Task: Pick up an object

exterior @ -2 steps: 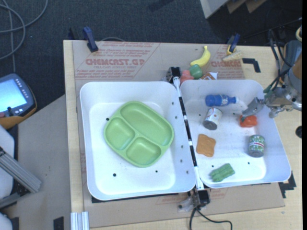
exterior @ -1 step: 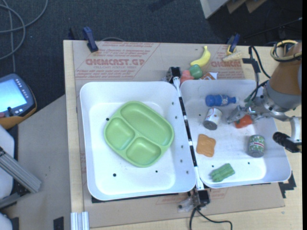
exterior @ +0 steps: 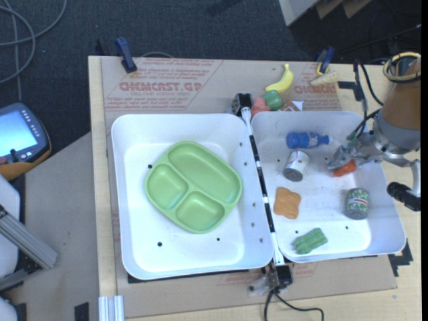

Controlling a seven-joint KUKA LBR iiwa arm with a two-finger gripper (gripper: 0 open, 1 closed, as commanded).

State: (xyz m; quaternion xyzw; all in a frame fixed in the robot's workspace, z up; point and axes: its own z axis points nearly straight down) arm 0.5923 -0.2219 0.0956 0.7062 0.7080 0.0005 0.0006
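Gripper (exterior: 342,158) down in right bin (exterior: 381,239), at orange-red object (exterior: 346,168), likely grasp attempt; grip unclear, cannot tell. Green tray (exterior: 194,186) alone in left bin (exterior: 134,246).

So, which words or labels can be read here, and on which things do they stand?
"CHEMCAST G.P": red print on the bench sheet behind the left bin; the smaller red lines around it are blurred.
Can: label too small to read.
Blue bottle: nothing readable.
Screen at left: too blurred.

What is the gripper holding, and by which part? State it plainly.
It cannot be told. The gripper sits right at a small orange-red object in the right white bin, but no hold is visible.
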